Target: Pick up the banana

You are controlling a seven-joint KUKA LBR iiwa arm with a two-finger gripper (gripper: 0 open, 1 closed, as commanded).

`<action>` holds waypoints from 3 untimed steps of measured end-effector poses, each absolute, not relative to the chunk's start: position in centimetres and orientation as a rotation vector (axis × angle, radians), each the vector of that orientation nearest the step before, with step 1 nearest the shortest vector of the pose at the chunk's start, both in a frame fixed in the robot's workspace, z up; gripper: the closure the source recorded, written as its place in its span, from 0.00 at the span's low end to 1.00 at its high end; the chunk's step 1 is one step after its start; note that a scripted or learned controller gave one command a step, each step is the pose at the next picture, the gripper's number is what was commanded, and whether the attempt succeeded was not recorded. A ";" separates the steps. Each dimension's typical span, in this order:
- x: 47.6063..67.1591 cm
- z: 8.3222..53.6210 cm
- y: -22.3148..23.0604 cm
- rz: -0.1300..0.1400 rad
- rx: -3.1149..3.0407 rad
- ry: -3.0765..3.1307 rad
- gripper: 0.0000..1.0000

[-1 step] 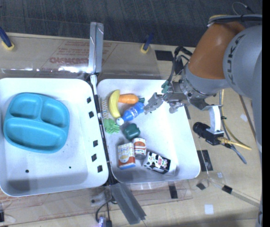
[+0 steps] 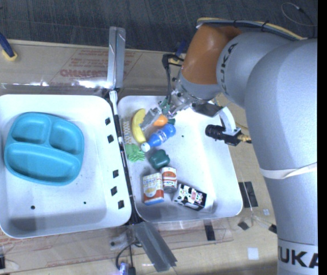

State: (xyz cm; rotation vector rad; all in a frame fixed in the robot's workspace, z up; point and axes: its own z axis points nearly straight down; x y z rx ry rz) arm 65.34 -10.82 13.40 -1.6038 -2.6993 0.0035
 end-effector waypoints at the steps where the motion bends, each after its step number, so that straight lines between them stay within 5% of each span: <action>1: 65.8 23.0 -10.5 0.002 -1.601 -2.703 0.00; 2: 65.8 10.1 -12.0 0.002 -1.945 -2.469 0.00; 3: 62.8 9.7 -11.4 0.018 -1.585 -2.745 0.00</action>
